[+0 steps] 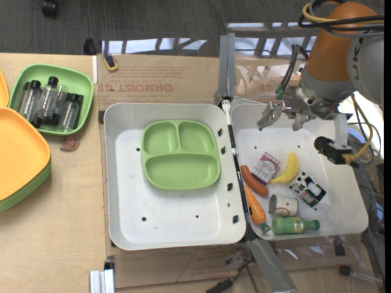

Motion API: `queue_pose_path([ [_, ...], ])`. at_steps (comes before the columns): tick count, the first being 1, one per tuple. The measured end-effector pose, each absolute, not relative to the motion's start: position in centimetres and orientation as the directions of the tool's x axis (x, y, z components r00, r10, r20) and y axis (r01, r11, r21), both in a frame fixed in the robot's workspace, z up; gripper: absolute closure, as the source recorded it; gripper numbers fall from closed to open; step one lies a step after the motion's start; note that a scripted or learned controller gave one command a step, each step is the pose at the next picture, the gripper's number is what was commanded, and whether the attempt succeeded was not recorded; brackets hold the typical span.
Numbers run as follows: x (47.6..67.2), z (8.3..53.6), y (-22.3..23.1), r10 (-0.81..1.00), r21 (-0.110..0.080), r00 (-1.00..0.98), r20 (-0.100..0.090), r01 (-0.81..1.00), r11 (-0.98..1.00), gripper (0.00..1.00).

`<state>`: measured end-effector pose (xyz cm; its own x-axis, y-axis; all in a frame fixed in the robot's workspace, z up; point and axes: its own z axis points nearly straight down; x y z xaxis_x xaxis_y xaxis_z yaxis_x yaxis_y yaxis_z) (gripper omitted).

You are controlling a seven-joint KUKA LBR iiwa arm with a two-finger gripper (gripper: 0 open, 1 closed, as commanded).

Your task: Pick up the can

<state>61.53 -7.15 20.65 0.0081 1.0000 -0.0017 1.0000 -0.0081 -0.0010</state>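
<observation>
A small can (284,205) lies on its side near the front of the right bin (342,218), between a carrot (256,207) and a green bottle (294,226). My gripper (282,120) hangs over the back of the right bin, well behind the can. It is open, its fingers (265,118) spread apart with nothing between them.
In the right bin also lie a red sausage (253,180), a banana (288,168), a small packet (266,166) and a black-and-white object (309,190). The left bin (122,218) holds a green divided plate (181,154). A green tray of vials (51,99) and orange plates (21,160) stand at left.
</observation>
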Motion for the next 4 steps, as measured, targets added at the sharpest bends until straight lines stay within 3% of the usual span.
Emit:
queue_pose_path([
  [1, 65.8, 15.3, -12.1, 0.999, -0.001, -0.033, -0.002, 0.999, 0.033, 0.00],
  [2, 65.8, 9.1, -20.8, 0.972, -0.004, -0.234, 0.002, 0.972, 0.234, 0.00],
  [3, 65.9, 10.1, -20.8, 0.972, 0.000, -0.236, -0.002, 0.972, 0.236, 1.00],
  [4, 65.2, 17.4, -16.3, 0.987, 0.001, -0.162, -0.002, 0.987, 0.162, 1.00],
])
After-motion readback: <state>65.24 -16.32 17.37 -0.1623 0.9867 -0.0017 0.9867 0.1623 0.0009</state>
